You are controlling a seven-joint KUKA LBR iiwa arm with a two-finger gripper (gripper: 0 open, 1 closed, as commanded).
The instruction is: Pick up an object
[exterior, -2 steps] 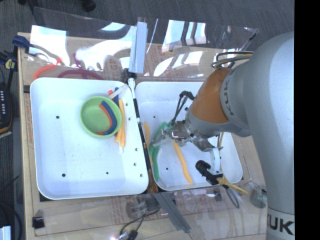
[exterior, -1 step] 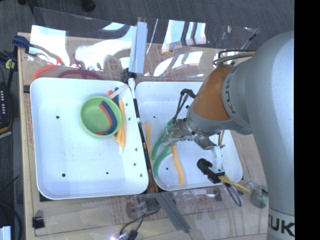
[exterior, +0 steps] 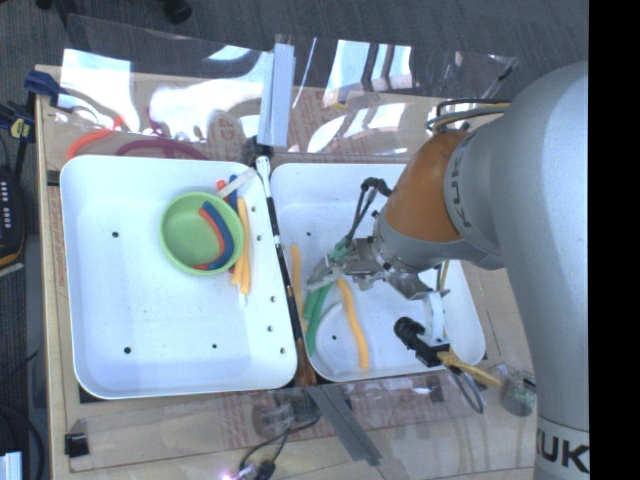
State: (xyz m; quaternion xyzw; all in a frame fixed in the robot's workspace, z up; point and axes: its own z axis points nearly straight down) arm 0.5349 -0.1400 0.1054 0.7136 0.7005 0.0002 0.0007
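Two white bins: left bin and right bin, both plain, with a few small dark dots on the left one's floor. Green bowl in the left bin, red and blue pieces inside it, yellow-orange sticks at its edge. Right bin: long yellow strip, green strip, thin orange stick. Arm grey, orange band above the wrist. Floor dark grey carpet.

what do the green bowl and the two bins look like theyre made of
Green bowl: probably plastic, with flat uniform colour and a soft sheen. Left bin and right bin: likely moulded white plastic, with rounded corners, smooth walls and faint glare, though painted metal can't be ruled out.
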